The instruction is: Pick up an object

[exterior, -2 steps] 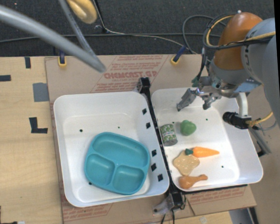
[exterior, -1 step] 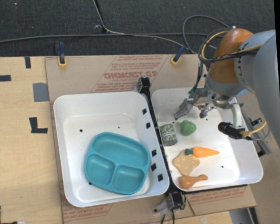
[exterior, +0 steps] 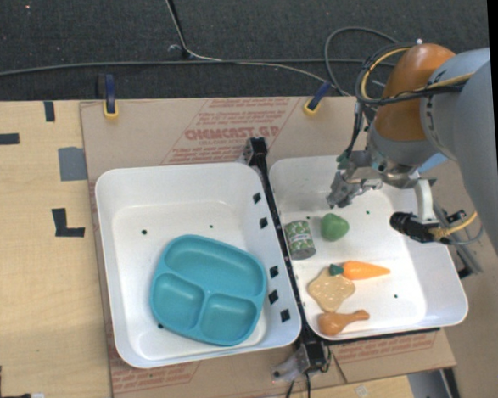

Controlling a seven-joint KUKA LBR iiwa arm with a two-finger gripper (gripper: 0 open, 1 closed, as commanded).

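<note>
The right bin (exterior: 426,296) holds a small green can (exterior: 299,238), a round green toy (exterior: 335,225), an orange carrot (exterior: 365,270), a tan cracker-like piece (exterior: 330,289) and a brown drumstick (exterior: 342,320). My gripper (exterior: 341,196) hangs over the back of this bin, just above and right of the green toy, pointing down-left. Nothing shows between its fingers. The arm's grey body and orange band (exterior: 411,89) rise behind it to the right.
The left bin (exterior: 122,203) holds a teal divided plate (exterior: 208,289). A black divider (exterior: 270,226) runs between the bins. Cables loop above the arm at the back. Clamps sit at the bench's far edge.
</note>
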